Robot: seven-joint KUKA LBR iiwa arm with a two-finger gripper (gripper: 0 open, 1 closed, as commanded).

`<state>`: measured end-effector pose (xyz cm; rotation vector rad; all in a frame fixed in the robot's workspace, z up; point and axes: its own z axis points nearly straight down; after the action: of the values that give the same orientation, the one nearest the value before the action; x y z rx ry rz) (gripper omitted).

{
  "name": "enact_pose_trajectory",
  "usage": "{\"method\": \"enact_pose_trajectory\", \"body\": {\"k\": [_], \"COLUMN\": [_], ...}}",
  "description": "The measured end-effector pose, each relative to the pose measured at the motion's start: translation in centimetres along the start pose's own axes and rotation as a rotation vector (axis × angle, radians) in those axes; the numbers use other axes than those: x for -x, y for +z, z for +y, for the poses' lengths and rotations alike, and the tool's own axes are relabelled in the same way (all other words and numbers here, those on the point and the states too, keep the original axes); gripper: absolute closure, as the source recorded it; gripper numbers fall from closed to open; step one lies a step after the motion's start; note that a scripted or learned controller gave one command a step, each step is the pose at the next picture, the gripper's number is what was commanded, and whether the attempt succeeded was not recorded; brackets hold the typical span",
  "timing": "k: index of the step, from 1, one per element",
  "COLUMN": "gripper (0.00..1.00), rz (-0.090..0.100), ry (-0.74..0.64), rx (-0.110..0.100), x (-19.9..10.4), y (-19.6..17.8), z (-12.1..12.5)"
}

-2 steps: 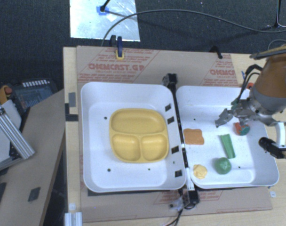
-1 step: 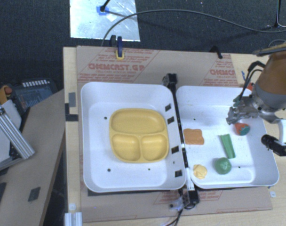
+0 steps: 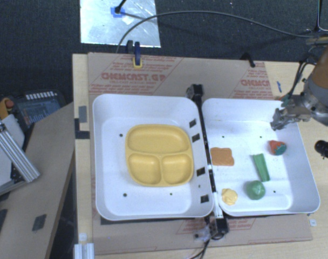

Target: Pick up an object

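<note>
White plastic bins sit side by side on a tan table (image 3: 83, 161). At frame right, the right bin (image 3: 304, 198) holds a green block (image 3: 260, 167), green ball (image 3: 255, 190), orange patch (image 3: 222, 156), yellow lump (image 3: 229, 196) and red-teal toy (image 3: 277, 147). Grey gripper (image 3: 280, 120) hovers near its upper right rim; grip unclear. Bare floor lies upper left.

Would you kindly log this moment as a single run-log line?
gripper: over right bin, far-right part, nothing seen held | right bin: orange piece, green stick, green ball, yellow piece, red-teal toy | left bin: yellow tray
</note>
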<state>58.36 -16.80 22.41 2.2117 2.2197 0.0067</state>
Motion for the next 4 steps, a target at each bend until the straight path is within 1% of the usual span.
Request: {"method": "enact_pose_trajectory", "body": {"k": [1,2,4], "gripper": [1.0,1.0,1.0], "rz": [0.002,0.004,0.005], "ry": [0.001,-0.005,-0.007], "rx": [-0.008,-0.007,-0.007], "x": [0.0,-4.6,-14.6], "y": [2.4,2.3,-0.3], "z": [0.0,0.8,-0.1]}}
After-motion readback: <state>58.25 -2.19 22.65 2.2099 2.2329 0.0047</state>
